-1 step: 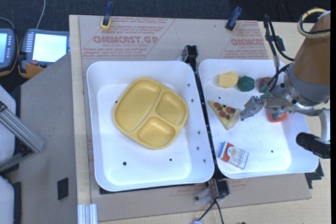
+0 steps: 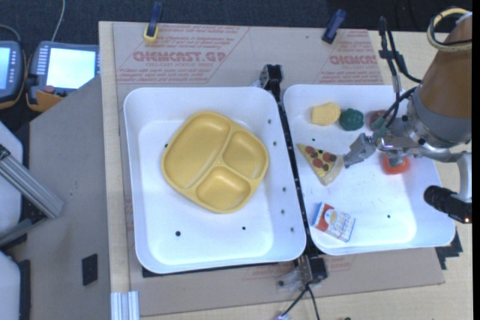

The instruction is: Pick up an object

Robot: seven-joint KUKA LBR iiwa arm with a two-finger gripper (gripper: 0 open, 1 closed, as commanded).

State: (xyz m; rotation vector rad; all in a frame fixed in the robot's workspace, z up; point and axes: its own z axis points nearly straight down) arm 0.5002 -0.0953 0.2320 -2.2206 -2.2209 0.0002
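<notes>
On the left of the bench (image 2: 112,161) sits the left bin (image 2: 142,183), carrying a yellow divided plate (image 2: 215,161) that lies flat near its middle, probably put there as somewhere to drop things. Across the black divider, the right bin (image 2: 375,225) holds the candidates for picking, spread apart so each can be reached: a pizza slice toy (image 2: 322,162) close to the divider, a small red-and-white carton (image 2: 334,222) nearer the front wall, a yellow lump (image 2: 325,114) and a dark green ball (image 2: 351,118) side by side toward the back. Farther right, the pincer (image 2: 367,148) hangs low over the bin floor just beside the pizza slice; whether it is released or clenched I cannot tell, and nothing is seen caught in it. An orange-red object (image 2: 395,164) lies right under the wrist, partly hidden. The pizza slice looks the likeliest target, judging by how the arm (image 2: 448,90) is angled toward it.
</notes>
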